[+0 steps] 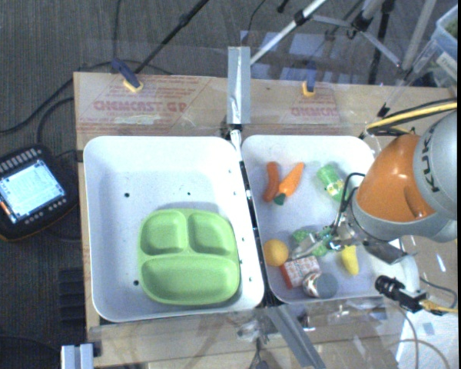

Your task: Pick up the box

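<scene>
The box is small, red and white, and lies near the front of the right bin. My gripper reaches in from the right and sits low in that bin, just behind and to the right of the box, amid a small green object. The arm's orange band hangs above the bin's right side and hides part of it.
In the right bin lie two orange carrots, a green can, a yellow lemon, a yellow banana-like piece and a grey object. The left bin holds a green divided plate.
</scene>
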